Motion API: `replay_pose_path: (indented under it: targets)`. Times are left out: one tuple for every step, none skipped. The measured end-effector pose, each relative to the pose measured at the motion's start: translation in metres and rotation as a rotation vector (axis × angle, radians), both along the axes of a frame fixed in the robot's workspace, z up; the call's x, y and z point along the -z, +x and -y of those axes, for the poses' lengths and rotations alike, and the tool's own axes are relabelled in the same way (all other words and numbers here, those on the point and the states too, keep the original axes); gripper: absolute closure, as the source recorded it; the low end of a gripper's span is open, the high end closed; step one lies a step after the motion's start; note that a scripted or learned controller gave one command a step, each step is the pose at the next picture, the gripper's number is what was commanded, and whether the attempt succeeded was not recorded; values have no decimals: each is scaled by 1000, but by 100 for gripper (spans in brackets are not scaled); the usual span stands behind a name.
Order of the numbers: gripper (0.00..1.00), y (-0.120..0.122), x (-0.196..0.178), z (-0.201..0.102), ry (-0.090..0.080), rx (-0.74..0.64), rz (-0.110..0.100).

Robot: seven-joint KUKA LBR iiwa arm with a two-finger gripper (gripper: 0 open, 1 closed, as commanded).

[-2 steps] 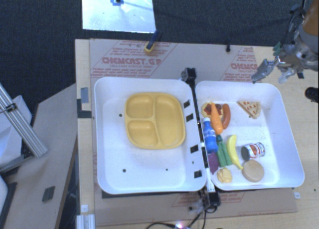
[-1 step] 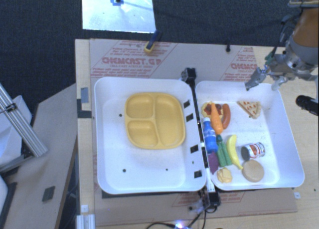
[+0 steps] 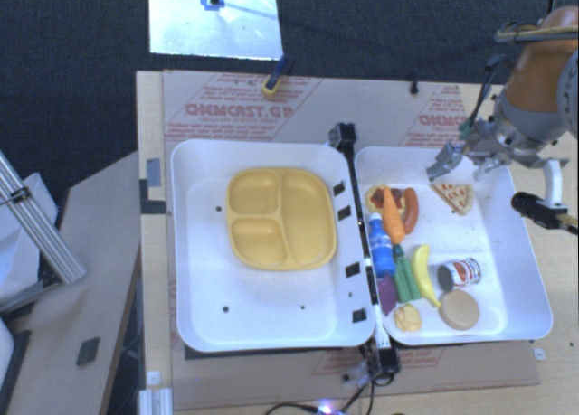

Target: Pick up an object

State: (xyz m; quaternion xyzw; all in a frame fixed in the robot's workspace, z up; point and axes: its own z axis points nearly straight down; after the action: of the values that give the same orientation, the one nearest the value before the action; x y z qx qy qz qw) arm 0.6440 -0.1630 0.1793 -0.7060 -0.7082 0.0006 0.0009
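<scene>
left white bin (image 3: 194,314): yellow three-compartment plastic tray (image 3: 280,218), frame centre | right white bin (image 3: 520,268): toy carrot (image 3: 393,215), banana (image 3: 424,274), small can (image 3: 460,272), sandwich wedge (image 3: 453,195) | gripper (image 3: 466,158) upper right, above sandwich wedge; finger state: cannot tell | board reads "CHEMCAST GP"

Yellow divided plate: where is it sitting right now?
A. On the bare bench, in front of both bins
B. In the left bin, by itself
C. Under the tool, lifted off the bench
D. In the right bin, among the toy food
B: the yellow divided plate lies flat in the left bin, while the toy food is all in the right bin.
</scene>
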Motion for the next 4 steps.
replay_pose_path:
  targets:
    - [0, -1, 63, -1, 0, 1, -1]
    - [0, 3, 88, 0, -4, -1, 8]
    - [100, 4, 74, 2, -9, -1, 18]
    - [100, 10, 9, 3, -2, -1, 11]
